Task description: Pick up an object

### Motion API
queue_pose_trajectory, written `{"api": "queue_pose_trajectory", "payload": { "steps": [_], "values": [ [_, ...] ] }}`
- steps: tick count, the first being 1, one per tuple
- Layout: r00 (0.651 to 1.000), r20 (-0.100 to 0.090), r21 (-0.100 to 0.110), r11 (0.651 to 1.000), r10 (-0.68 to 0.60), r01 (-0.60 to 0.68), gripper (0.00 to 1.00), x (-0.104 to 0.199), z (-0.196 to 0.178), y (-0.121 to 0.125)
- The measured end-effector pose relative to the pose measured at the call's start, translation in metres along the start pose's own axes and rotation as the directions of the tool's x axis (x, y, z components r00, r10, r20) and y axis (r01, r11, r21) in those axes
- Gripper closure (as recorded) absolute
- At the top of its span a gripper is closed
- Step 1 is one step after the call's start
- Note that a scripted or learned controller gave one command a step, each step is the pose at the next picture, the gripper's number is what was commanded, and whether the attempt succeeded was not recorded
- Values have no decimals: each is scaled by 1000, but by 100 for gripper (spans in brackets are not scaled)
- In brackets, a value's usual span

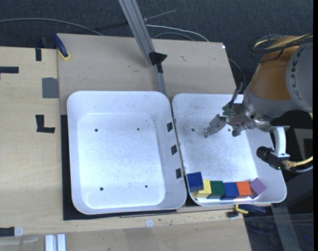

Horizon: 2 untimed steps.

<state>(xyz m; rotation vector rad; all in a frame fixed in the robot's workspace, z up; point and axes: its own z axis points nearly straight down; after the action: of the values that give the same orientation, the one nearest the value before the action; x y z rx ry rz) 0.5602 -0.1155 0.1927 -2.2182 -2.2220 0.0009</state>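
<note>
Two shallow white bins sit side by side: the left bin (119,150) and the right bin (221,150). Blocks line the right bin's near edge: two blue (195,180) (231,189), one yellow (203,191), one green (216,187), one orange (244,188), one purple (257,185).

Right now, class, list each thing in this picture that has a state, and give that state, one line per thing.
hand: above the right bin, holding nothing.
right bin: holds blocks along its near edge.
blocks: lying in a row, touching one another, untouched by the hand.
left bin: upright on the bench.
</note>
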Motion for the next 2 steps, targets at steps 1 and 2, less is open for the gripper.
{"api": "queue_pose_trajectory", "payload": {
  "steps": [1,2],
  "values": [
    [1000,7,-10,1000,5,-5,0,-94,-82,42],
    [1000,1,-12,1000,-8,8,0,-20,-165,95]
  ]
}}
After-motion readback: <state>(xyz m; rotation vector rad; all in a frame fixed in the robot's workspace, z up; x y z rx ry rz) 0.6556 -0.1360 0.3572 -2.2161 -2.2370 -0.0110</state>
